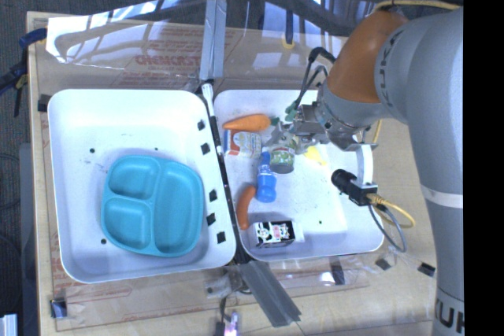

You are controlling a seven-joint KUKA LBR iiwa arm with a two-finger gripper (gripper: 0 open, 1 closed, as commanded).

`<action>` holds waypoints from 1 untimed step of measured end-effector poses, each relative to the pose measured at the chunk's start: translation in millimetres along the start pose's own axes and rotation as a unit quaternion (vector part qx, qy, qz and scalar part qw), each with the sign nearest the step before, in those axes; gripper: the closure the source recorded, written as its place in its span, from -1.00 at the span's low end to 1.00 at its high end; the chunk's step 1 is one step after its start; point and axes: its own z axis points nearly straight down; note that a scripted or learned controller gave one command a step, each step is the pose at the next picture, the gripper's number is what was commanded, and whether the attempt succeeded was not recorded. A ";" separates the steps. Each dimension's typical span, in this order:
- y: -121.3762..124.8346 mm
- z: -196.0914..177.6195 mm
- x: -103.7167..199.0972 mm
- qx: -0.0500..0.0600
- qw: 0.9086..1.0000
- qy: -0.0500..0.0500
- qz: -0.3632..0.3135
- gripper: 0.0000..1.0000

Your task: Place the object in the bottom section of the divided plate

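Observation:
The blue divided plate (152, 204) lies in the left bin (79, 122), with two small sections on its left and one large section on its right, all bare. My gripper (285, 144) hangs over the middle of the right bin (346, 224), just above a small round greenish-grey object (283, 160). A blue bottle (266, 184) lies right below that object. An orange carrot (246, 122) lies to the gripper's left, and a small white carton (245, 143) sits under it.
A second orange piece (245, 205) lies along the right bin's left wall. A black-and-white box (275, 232) sits at its front edge, and a yellow piece (315, 156) lies under the wrist. A black cable connector (350, 186) hangs at the right.

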 end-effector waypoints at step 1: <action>-25.2 -13.2 73.6 0.001 0.999 0.000 -0.053 1.00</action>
